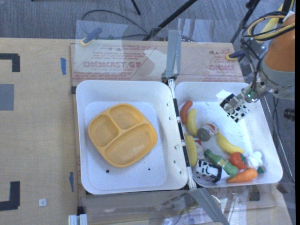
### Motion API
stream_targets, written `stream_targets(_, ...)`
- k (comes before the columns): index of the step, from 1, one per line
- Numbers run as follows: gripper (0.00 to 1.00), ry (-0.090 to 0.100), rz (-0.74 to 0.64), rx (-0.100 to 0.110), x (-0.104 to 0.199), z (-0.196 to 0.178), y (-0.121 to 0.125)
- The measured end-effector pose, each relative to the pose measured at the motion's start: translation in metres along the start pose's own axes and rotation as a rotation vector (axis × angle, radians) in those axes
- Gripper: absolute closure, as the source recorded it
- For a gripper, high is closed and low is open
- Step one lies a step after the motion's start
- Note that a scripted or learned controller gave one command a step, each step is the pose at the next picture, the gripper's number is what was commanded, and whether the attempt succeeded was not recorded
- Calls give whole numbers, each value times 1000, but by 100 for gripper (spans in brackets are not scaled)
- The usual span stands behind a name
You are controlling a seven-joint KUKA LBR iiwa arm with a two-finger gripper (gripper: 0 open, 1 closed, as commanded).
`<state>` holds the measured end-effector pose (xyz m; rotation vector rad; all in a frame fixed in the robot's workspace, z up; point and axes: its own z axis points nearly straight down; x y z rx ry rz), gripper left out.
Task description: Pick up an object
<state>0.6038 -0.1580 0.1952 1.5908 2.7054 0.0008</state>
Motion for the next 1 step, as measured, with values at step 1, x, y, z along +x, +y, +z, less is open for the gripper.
stream_targets(1,100,-2,323,-1,15,-25,27)
